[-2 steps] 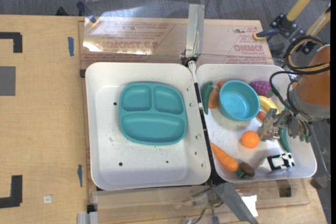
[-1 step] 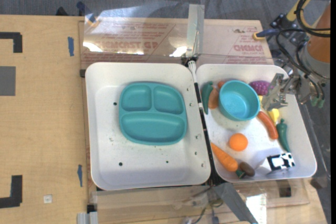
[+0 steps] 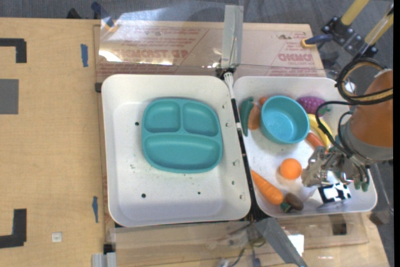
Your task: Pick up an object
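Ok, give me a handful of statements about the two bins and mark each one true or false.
1. The teal divided plate lies in the left bin. True.
2. The blue bowl holds the orange ball. False: the ball lies on the right bin floor, below the bowl.
3. The carrot lies near the right bin's lower left corner. True.
4. The gripper hangs over the left bin. False: it is over the right bin, beside the ball.

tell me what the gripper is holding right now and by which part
It cannot be told. The gripper hangs low over the right bin, beside the orange ball, but no object visibly sits between the jaws.
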Motion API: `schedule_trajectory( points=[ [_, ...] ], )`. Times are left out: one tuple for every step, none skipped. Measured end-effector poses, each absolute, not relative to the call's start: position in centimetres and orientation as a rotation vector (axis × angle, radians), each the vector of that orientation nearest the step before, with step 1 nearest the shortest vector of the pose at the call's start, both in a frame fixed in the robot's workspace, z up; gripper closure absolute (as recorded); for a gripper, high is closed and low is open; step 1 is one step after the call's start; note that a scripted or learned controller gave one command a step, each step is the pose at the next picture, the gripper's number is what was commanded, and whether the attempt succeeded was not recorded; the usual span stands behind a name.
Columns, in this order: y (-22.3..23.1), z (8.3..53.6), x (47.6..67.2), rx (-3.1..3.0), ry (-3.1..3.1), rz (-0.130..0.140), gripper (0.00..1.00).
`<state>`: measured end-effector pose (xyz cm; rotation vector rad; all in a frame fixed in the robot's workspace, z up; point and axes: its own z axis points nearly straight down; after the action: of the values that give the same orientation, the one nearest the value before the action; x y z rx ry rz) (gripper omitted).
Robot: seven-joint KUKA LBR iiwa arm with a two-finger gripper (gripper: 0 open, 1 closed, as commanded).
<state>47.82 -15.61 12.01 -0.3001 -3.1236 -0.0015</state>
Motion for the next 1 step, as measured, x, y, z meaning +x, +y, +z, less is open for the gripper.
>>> schedule_trajectory(
  points=[
    [-19.74,8.89,49.46,-0.962,-2.998,-0.005,1.0]
  ],
)
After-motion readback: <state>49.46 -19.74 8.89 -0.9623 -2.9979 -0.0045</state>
